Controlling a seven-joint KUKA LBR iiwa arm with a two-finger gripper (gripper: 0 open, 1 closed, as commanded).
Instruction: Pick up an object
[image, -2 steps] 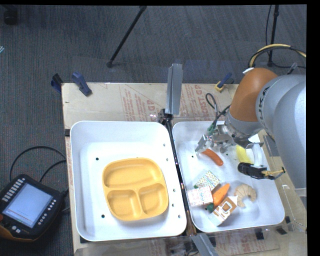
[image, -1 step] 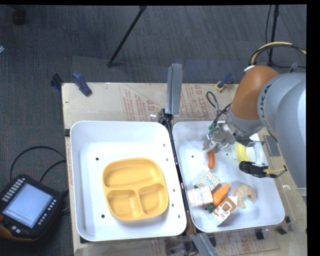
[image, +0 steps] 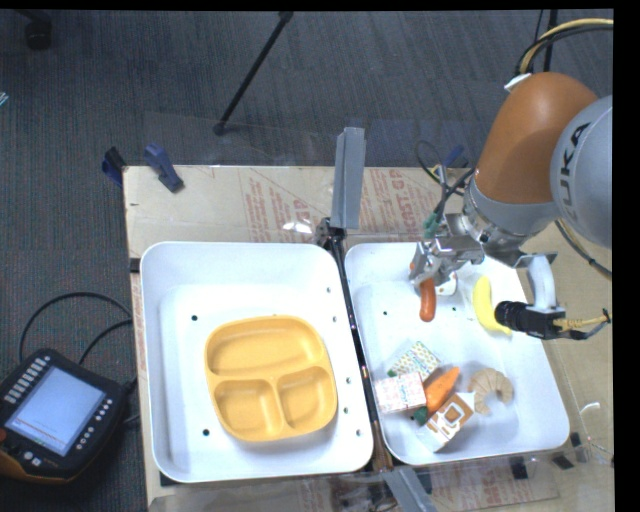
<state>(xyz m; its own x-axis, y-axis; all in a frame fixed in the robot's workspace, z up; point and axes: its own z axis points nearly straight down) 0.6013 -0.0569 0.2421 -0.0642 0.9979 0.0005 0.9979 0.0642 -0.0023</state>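
Claw (image: 431, 272) grips red sausage (image: 428, 301) above right bin (image: 545, 400) (upper-centre of frame); open floor lies around it.

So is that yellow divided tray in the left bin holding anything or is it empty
Empty. The yellow tray lies flat in the left bin, and all three compartments show bare yellow plastic.
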